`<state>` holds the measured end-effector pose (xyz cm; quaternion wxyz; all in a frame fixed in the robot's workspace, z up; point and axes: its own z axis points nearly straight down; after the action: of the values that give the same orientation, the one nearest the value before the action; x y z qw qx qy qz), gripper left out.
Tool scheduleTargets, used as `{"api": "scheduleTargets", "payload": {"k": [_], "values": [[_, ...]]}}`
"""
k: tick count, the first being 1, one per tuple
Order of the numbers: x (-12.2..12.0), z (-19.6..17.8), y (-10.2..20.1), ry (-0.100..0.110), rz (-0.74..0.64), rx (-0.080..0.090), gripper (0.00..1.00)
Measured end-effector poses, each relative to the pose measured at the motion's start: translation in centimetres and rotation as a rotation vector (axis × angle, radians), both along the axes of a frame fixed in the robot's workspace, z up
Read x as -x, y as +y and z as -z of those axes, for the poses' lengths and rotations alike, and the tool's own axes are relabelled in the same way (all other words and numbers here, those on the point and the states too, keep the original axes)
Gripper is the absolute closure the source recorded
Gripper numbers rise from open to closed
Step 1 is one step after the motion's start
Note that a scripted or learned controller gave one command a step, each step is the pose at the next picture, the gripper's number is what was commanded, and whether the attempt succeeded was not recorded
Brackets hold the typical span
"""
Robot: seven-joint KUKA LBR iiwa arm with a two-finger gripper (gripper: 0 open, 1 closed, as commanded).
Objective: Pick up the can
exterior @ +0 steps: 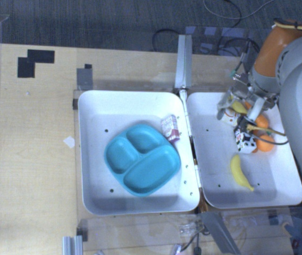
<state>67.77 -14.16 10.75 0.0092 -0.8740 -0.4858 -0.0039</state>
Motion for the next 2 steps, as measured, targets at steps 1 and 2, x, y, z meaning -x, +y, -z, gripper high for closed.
{"api": "scheduleTargets", "payload": {"k": [1,2], "values": [[0.7,-5.2,-5.0,-0.006,0.015,0.021,0.0],[1.0,1.8,-0.3,0.009,0.253,0.025,0.0]]}}
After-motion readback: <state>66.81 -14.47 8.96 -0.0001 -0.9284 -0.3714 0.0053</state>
